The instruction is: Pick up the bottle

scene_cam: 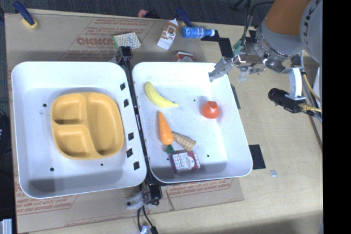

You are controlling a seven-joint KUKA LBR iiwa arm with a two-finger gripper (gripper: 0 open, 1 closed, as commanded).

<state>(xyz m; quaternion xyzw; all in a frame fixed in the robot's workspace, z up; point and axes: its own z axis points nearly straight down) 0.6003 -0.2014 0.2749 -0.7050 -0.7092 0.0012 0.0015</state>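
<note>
A small dark red bottle [185,161] with a green cap lies on its side near the front wall of the right bin [241,142]. A blue bottle [196,33] with a white cap lies on the cardboard behind that bin. My gripper [221,69] hangs over the right bin's far right corner, well away from the red bottle and a short way in front of and to the right of the blue one. Nothing shows in its grasp.
The right bin also holds a banana [157,95], a carrot [165,127], a red tomato [209,109] and a waffle cone [184,142] right beside the red bottle. A yellow divided plate [88,124] fills the left bin. Small cartons [167,34] lie behind the bins.
</note>
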